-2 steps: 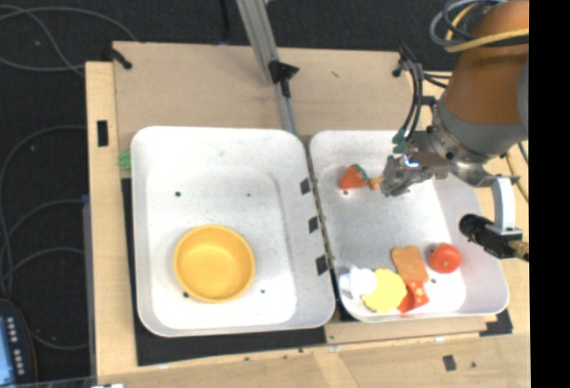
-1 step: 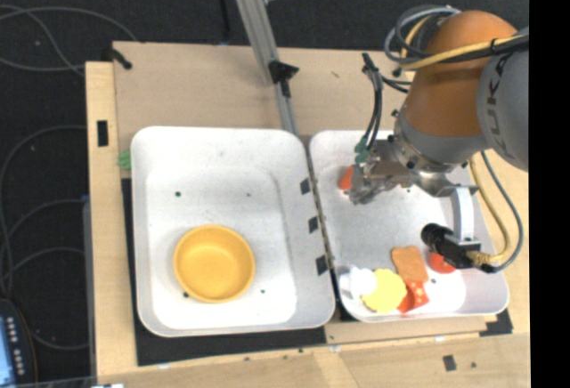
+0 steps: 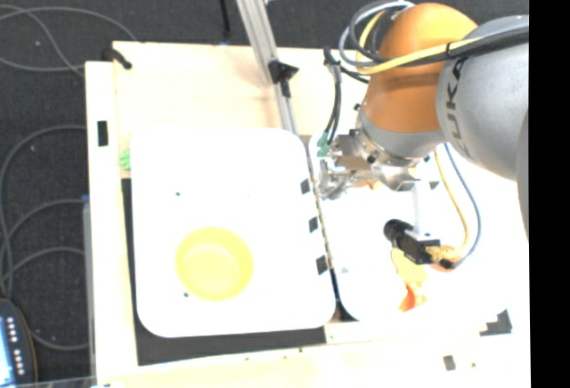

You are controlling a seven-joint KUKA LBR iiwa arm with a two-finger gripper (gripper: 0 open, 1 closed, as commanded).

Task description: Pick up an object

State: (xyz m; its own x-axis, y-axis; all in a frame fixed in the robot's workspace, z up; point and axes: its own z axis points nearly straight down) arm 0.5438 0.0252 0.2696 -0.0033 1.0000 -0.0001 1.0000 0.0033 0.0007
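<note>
Two white bins sit side by side on the tabletop (image 3: pixel 205 75). We see a yellow bowl (image 3: pixel 214 263) in the left bin (image 3: pixel 267 173), toward its near edge. Beyond that bin's right rim, the end effector (image 3: pixel 334 181) hangs over the right bin (image 3: pixel 374 288); we cannot tell its state. An orange-yellow object (image 3: pixel 410 279) lies farther right of the rim.

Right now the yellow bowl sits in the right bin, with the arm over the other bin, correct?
Not quite. The camera view shows the yellow bowl in the left bin; the arm is over the right bin.
</note>
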